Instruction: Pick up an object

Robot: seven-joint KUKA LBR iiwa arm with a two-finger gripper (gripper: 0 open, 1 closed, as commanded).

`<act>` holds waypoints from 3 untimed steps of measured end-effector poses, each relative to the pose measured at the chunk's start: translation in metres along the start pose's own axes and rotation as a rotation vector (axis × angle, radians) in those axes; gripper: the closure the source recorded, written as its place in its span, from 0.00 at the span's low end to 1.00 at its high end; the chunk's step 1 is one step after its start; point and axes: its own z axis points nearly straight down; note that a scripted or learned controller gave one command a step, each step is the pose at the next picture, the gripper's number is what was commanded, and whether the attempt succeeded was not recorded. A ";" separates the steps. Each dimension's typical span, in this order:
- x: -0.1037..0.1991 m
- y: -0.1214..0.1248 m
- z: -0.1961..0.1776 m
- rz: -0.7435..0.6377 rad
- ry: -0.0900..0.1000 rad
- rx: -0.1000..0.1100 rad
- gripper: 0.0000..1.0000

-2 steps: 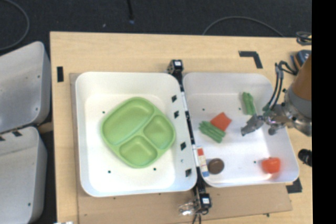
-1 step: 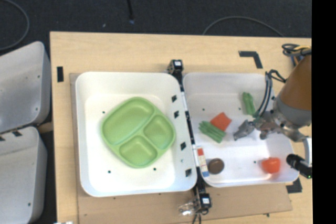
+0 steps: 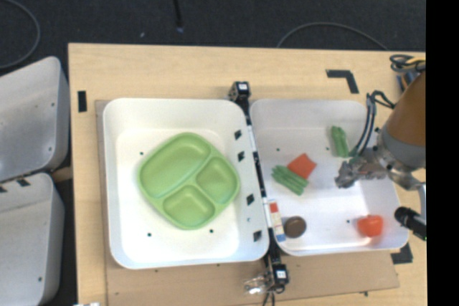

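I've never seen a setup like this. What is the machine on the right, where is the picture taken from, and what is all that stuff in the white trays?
One camera above the bench looks down at a slant. The grey and orange shape at right is a robot arm; its hand hangs over the right bin. That bin has small toys: an orange block, two green pieces, a brown ball and a red piece. The left bin holds a green divided plate. I see nothing in the hand.

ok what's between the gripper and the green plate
In the camera view, an orange block and a green piece lie between the gripper and the green plate, plus the bins' divider.
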 end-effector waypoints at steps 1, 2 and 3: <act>-0.004 -0.001 -0.064 -0.009 -0.002 -0.004 1.00; -0.003 0.005 -0.128 -0.013 -0.001 -0.004 1.00; -0.004 0.006 -0.142 -0.015 0.000 0.000 1.00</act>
